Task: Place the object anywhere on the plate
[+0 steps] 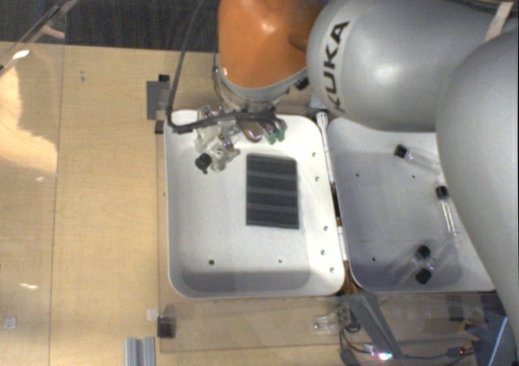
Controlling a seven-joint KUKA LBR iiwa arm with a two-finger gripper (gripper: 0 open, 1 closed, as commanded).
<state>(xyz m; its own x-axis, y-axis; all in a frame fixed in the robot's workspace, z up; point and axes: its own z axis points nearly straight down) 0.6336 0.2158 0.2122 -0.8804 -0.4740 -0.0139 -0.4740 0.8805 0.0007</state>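
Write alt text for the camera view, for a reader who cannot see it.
A grey KUKA arm with an orange band reaches from the right, its gripper over the far end of the left white bin. A dark ribbed rectangular slab lies flat in that bin's middle. The right bin holds a few small black pieces.

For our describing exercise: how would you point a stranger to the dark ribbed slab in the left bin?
Start with the two white bins side by side and take the left bin. Near its middle lies a flat dark slab. It alone is large, rectangular and ribbed with crosswise grooves; the bits in the right bin are small, thin and scattered.
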